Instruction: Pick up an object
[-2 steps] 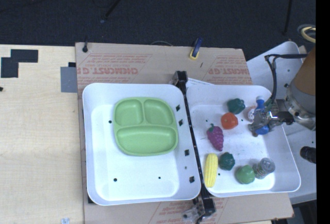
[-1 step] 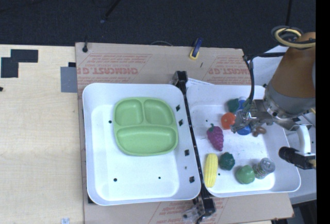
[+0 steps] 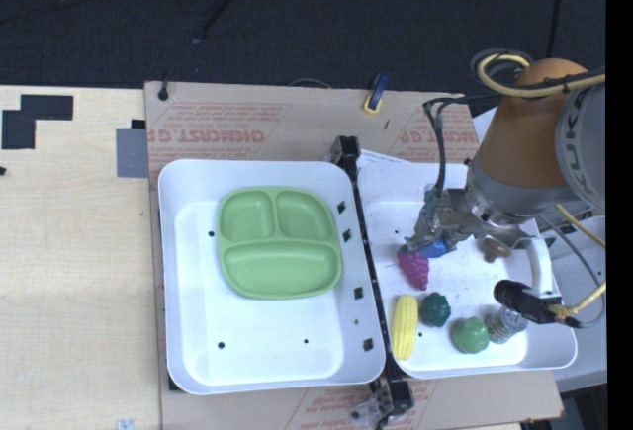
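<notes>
Toy objects are lying in the right-hand white bin [image 3: 554, 359], where the gripper [image 3: 435, 238] is reaching down toward the bin's left-middle area. The gripper's metal parts are hanging directly over a small blue object [image 3: 432, 247], which is peeking out just beneath them, but whether the gripper is open, closed or gripping anything cannot be told from this angle. Just below and to the left of the gripper, a purple bunch of grapes [image 3: 414, 268] is sitting almost touching the blue object. Further toward the front of the bin, a yellow ear of corn [image 3: 405, 326] is lying upright along the bin's left wall, with a dark green vegetable, possibly broccoli [image 3: 434, 308], just beside it on the right. A round light green fruit [image 3: 471, 335] is resting near the front edge, next to a small grey and clear item [image 3: 506, 324] that is too blurred to name. Above the gripper, the arm [image 3: 534, 146] is showing its wide orange band and grey body, entering from the right with yellow and black cables looping around it. To the left, the second white bin [image 3: 188, 319] is holding a light green divided plate [image 3: 279, 242] with three compartments, sitting in its upper half. Both bins are resting on a brown cardboard sheet [image 3: 247, 127] with red printing, laid over a pale wooden bench [image 3: 69, 270].
</notes>
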You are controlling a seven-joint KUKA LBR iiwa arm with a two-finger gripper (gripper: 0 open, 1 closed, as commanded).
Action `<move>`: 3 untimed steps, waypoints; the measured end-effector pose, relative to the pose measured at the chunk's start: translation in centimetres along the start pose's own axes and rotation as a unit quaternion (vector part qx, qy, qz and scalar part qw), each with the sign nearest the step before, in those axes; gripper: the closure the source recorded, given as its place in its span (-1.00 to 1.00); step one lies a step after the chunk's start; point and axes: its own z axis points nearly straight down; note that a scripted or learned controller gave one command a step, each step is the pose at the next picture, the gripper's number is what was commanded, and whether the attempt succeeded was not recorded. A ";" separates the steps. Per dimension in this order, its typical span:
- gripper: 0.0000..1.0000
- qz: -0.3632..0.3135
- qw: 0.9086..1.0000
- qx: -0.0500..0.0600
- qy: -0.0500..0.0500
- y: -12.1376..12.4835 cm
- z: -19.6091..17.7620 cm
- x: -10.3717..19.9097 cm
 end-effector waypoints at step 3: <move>1.00 0.002 1.000 0.000 -0.001 2.2 -1.9 3.9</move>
